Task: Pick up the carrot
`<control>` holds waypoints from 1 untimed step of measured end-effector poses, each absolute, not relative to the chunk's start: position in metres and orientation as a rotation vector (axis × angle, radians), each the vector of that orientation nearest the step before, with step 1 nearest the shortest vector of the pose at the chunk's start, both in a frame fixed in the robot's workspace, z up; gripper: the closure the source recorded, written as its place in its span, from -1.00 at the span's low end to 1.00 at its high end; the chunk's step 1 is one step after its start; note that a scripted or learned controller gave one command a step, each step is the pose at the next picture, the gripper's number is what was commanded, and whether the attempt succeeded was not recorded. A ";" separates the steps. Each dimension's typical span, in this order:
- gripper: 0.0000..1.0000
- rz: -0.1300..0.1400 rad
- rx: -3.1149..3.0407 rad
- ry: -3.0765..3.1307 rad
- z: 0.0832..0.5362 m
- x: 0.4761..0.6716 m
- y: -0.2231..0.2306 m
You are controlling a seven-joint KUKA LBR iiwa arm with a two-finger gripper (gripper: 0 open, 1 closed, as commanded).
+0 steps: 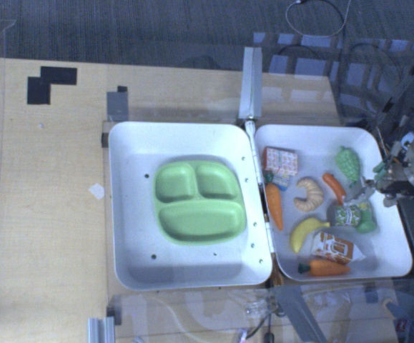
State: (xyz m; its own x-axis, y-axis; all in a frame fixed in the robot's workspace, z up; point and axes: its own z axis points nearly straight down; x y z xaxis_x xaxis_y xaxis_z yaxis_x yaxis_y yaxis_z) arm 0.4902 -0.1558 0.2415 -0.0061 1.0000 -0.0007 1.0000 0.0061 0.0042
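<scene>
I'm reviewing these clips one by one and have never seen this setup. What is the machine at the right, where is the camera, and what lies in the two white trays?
This is one camera fixed above a bench, looking down at a slant. The left bin holds a green divided plate. The right bin holds toy food: a carrot near the left wall, a second carrot at the bottom, a croissant, a banana, small boxes and green items. The robot arm reaches in from the right; its gripper hangs over the right side of that bin. I see nothing held between its fingers.
</scene>
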 end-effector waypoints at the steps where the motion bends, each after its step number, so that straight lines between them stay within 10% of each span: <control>1: -1.00 0.005 1.799 2.570 0.197 0.517 -0.086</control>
